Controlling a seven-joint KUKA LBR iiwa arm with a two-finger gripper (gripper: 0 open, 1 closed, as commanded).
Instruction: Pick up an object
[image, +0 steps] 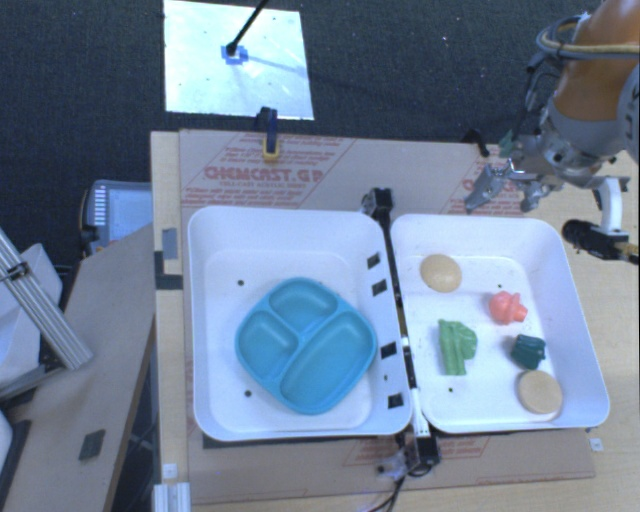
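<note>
The right bin (560, 250) holds several small objects: a tan round piece (440, 272), a pink-red lumpy toy (507, 307), a green leafy piece (457, 346), a dark green pepper-like piece (528, 350) and a tan disc (540, 392). My gripper (508, 188) hangs above the far rim of the right bin, well up from the objects, with its two fingers spread apart and nothing between them. The grey arm with its orange band (600, 40) rises behind it at the upper right.
The left bin (215, 235) holds a blue divided plate (305, 344). A black clip strip (388, 290) joins the two bins. Cardboard lies under both bins, with a yellow clamp (270, 135) at the back and a grey sheet (238, 58) beyond.
</note>
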